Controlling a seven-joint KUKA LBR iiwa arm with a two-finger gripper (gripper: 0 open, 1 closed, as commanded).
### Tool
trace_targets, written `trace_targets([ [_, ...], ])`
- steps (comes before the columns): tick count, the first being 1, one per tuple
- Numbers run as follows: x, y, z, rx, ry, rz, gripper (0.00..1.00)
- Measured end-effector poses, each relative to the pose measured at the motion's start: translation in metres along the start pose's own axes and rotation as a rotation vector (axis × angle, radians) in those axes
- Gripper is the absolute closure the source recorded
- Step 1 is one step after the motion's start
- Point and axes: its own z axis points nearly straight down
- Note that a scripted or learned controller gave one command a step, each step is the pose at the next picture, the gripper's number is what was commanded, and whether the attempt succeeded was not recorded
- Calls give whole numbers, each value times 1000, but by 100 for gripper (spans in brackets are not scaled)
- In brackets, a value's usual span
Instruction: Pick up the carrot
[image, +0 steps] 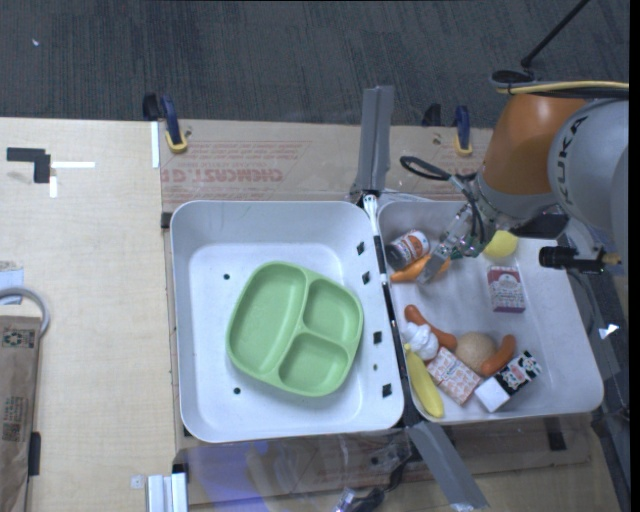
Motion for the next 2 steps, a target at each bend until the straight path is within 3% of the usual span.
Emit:
trace_targets([
  [1, -14, -39, -1, -2, -1, 150, 0],
  [2, 29, -11, -1, -2, -2, -160, 0],
])
